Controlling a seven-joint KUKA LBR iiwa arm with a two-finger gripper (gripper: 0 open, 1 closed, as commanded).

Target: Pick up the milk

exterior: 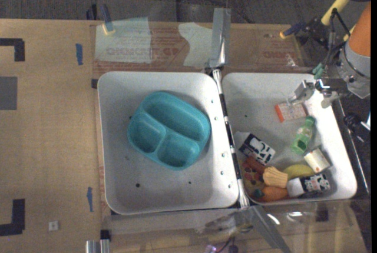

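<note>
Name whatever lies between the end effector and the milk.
Camera view: between the end effector and the cow-patterned milk carton lie the red-and-white packet and bare bin floor.

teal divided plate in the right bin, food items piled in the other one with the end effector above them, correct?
Not quite. The camera view shows the teal divided plate in the left bin, not the right. The food items, including the cow-print milk carton, lie in the right bin, with the end effector above its far right part.

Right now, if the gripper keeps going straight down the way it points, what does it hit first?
Probably the red and white packet, lying almost under the gripper on the right bin floor. The milk carton lies farther forward, off that line. Depth is hard to judge.
</note>
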